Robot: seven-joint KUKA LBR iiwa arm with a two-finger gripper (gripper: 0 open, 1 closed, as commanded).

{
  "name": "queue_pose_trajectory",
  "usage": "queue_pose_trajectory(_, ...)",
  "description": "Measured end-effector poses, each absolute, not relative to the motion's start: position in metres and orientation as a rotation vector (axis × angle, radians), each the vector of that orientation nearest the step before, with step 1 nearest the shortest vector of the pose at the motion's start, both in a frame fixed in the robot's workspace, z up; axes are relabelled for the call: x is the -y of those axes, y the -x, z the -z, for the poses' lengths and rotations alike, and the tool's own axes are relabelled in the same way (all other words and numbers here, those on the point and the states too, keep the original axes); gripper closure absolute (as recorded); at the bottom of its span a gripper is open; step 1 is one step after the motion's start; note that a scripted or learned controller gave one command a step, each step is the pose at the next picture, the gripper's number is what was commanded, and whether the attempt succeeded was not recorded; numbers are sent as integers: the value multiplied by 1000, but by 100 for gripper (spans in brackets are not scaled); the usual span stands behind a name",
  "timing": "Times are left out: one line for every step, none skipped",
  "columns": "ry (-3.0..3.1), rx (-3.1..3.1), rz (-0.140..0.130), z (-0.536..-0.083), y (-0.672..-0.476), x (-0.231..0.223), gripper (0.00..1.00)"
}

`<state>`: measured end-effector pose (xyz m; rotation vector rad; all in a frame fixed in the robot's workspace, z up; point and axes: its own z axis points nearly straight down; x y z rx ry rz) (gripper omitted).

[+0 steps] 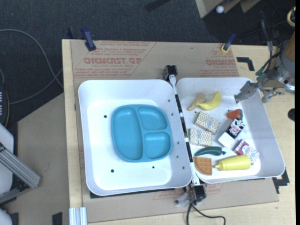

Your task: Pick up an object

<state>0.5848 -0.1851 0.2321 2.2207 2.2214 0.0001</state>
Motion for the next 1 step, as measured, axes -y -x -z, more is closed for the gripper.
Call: queue_pose_trajectory(-2226, -2225, 4, -105, -612, 203, 0)
